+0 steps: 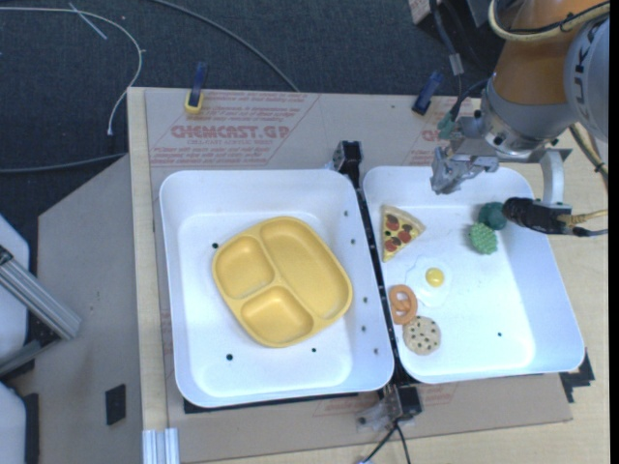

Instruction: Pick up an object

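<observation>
Hovering over the back edge of the right shallow white bin (542, 346), grey two-finger gripper (451, 180) pointing down, nothing between the fingers; whether spread or closed, cannot tell. Just below and slightly left of the fingers: flat triangular pizza slice toy (397, 230), likely the nearest pick. Off to the right of the fingers: small green broccoli toy (485, 237). Farther below: white fried egg with yellow yolk (431, 280), brown pretzel (402, 303), round chocolate-chip cookie (422, 335). Far left of the fingers, in the other bin: yellow plastic three-compartment tray (280, 280), lying flat
</observation>
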Robot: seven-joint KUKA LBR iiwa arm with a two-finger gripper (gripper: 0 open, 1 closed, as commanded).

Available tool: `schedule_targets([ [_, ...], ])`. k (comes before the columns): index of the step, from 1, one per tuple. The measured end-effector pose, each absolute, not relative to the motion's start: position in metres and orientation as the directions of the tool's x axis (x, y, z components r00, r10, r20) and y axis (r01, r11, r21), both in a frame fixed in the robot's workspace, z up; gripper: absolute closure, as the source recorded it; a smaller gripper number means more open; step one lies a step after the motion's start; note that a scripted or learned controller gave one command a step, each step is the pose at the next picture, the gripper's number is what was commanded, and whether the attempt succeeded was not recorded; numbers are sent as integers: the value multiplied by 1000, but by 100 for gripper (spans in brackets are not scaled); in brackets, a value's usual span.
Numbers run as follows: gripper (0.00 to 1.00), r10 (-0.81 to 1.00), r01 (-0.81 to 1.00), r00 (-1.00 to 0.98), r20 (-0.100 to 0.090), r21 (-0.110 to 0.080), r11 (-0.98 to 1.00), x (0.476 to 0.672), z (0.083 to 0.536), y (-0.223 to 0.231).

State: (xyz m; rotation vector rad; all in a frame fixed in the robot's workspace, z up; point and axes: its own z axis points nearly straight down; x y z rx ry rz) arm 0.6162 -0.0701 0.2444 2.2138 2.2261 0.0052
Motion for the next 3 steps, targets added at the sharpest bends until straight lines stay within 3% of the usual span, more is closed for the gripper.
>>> schedule_targets([
  [2, 100, 1000, 1000, -5, 1, 2, 5, 634, 248, 33],
  [3, 100, 1000, 1000, -5, 2, -4, 5, 629, 231, 85],
])
